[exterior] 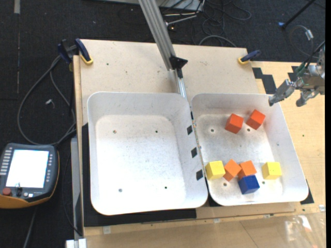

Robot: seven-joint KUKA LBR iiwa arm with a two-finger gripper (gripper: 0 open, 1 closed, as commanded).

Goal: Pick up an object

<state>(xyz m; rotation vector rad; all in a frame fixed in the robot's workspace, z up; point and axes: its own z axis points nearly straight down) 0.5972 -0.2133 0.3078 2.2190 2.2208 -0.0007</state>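
at the far right of the camera view, the gripper (289, 93) hangs above the bench just outside the far right corner of the right bin (289, 138), well apart from every cube. its two fingers (280, 94) look spread, one slanting down to the left and the other toward the right, with nothing between them.

in the right bin lie seven cubes. toward the far side, two orange cubes sit close together: one orange cube (234, 123) on the left and another orange cube (255, 119) just beside it on the right. along the near side runs a loose row: a yellow cube (215, 169) on the left, touching an orange cube (231, 169), which sits just beside a further orange cube (248, 168). a blue cube (249, 184) lies just nearer than those, touching them. a second yellow cube (272, 170) stands apart at the right end of the row.

the left bin (98, 138) sits beside the right one, their rims meeting in the middle. on the floor at the near left lies a teach pendant (27, 175) with a bright screen.
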